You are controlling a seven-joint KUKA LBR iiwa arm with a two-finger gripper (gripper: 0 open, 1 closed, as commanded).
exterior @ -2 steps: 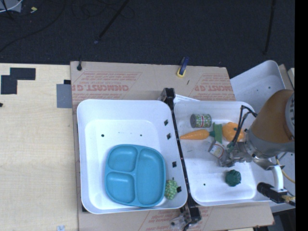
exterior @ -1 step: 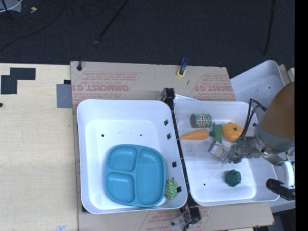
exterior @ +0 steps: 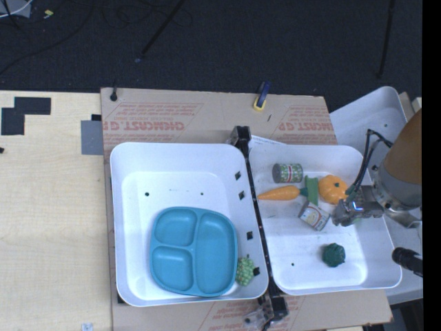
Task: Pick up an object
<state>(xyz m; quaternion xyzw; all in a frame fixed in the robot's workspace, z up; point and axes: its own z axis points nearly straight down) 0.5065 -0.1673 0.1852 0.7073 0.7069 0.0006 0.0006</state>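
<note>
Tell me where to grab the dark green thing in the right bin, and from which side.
Take the dark green thing across its rounded middle, coming straight down. It lies alone on the right bin floor, apart from the other toys, so nothing crowds the claw.

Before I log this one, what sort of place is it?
Probably a robotics lab bench: two white bins on cardboard, toy food such as a carrot, and a grey arm reaching in.
</note>
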